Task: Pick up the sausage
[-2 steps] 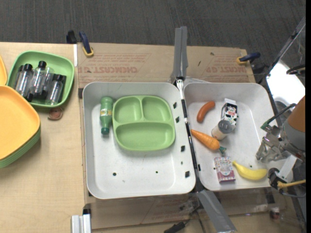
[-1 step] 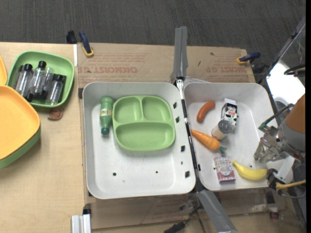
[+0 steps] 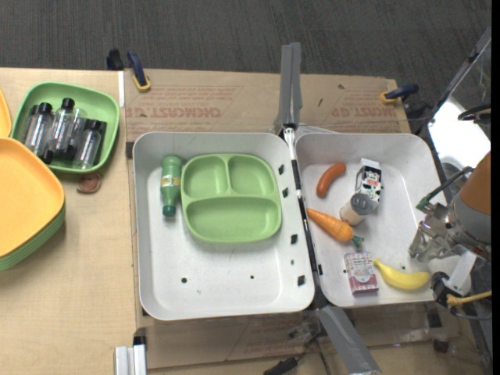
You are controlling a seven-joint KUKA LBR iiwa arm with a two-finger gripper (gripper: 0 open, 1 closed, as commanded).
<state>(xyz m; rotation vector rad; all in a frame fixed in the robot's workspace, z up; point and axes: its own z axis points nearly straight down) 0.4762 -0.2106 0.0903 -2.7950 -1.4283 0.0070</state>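
The sausage, orange-red and short, lies tilted in the upper left part of the right bin. Nothing covers it. My gripper sits low over the right bin's right rim, just above the banana's far end and well away from the sausage, to its lower right. Nothing shows in its grasp.
Near the sausage in the right bin are a small milk carton, a grey-topped cup, a carrot, a pink box and a banana. The left bin holds a green divided plate and a green bottle.
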